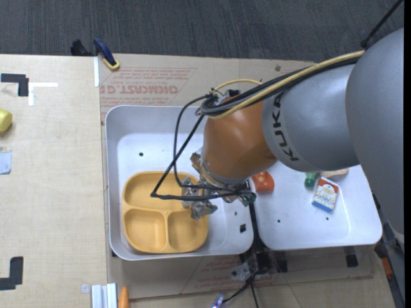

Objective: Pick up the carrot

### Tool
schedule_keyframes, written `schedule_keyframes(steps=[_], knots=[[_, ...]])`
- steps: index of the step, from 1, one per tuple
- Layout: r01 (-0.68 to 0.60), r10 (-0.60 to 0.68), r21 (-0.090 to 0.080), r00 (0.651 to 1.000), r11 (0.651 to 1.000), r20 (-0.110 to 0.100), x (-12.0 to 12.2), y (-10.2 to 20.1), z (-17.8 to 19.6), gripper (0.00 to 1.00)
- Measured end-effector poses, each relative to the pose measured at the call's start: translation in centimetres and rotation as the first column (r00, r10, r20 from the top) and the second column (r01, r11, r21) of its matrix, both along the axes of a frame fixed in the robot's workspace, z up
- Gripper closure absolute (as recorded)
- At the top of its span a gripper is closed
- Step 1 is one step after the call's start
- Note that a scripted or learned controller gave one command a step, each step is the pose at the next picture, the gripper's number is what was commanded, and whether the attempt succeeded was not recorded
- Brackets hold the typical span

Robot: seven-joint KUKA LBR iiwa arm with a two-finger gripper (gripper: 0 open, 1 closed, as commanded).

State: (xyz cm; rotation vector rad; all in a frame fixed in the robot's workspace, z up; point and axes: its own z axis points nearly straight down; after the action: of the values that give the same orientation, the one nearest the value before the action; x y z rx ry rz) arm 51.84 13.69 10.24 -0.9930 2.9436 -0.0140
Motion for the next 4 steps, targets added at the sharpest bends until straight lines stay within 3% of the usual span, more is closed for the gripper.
schedule_keyframes(steps=[1, 2, 3, 4], knots=[[-0.207, 0.207, -0.008, 0.978, 0.978, 0.012, 0.1, 0.7, 0.1, 1.00], [-0.266, 0.266, -0.003, 0.964, 0.964, -0.019, -0.1, -1.2, 4.7, 1.00], [-0.493, 0.493, -0.010, 0.870, 0.870, -0.003, 2.6, 0.8, 0.0, 1.00], [-0.769, 0.769, -0.022, 0.639, 0.639, -0.007, -2.5, 1.7, -0.1, 1.00]])
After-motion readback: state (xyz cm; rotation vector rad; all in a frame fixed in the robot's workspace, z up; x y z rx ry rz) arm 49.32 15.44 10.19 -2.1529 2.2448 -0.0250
